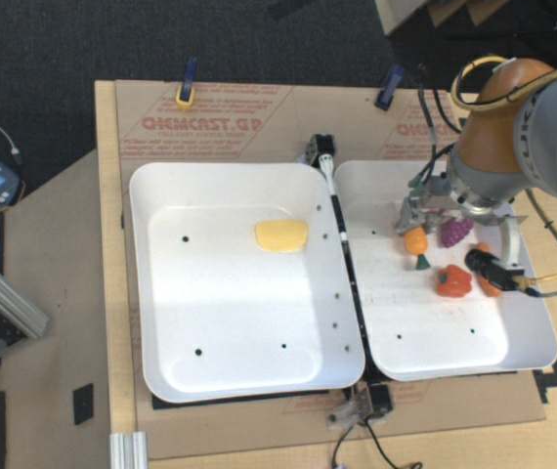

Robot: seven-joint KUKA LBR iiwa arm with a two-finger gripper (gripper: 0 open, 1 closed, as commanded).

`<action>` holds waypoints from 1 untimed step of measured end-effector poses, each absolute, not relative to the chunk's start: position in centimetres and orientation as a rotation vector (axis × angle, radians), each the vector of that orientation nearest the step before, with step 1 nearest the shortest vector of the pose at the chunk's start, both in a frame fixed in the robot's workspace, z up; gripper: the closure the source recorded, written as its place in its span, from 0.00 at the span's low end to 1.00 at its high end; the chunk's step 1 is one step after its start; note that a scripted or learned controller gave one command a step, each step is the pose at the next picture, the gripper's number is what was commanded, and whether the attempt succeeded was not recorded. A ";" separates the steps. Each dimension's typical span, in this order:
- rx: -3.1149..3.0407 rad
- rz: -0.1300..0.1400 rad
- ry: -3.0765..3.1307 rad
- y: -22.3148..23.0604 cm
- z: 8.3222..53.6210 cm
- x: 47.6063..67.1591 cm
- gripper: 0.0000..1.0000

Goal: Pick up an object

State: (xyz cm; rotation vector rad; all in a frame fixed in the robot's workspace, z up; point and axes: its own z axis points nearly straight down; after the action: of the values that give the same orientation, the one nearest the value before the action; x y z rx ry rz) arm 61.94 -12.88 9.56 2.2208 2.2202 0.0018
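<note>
Toys lie loose in the right bin (513, 350), ready for picking: a red pepper (453, 280) nearest, then a small carrot (415, 243) and purple grapes (454, 231). Above them the arm (508, 130) reaches down from the right; the jaws (417, 215) hang over the carrot, their spread hidden.

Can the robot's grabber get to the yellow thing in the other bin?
Probably yes. The yellow piece lies alone in the left bin with nothing on top of it. The gripper is over the right bin, so it must cross the divider.
</note>
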 end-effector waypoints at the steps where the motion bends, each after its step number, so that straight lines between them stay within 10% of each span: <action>1: 2.223 -0.003 2.226 -9.1 8.4 60.4 1.00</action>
State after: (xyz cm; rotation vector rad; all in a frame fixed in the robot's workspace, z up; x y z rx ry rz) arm 60.35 -9.06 8.43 2.2231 2.2257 -0.0032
